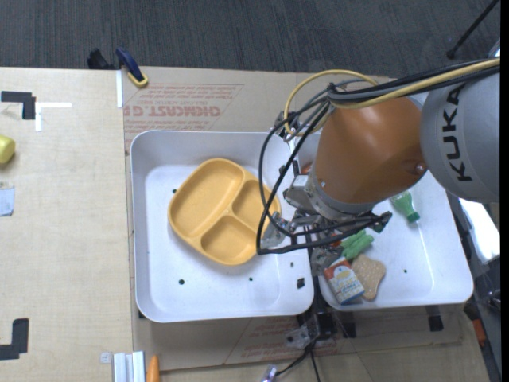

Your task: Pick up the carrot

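A small yellow fruit [5, 149] lies on the bench [64, 237], far left of the left bin [215, 297]. Inside that bin rests a yellow divided plate [216, 211]. The arm [374, 153] hangs over the seam between the bins, hiding the jaws, so I cannot tell their state. In the right bin [429, 277] lie a carton [343, 282], a cookie [370, 273] and green pieces [406, 207]. I cannot make out the carrot.
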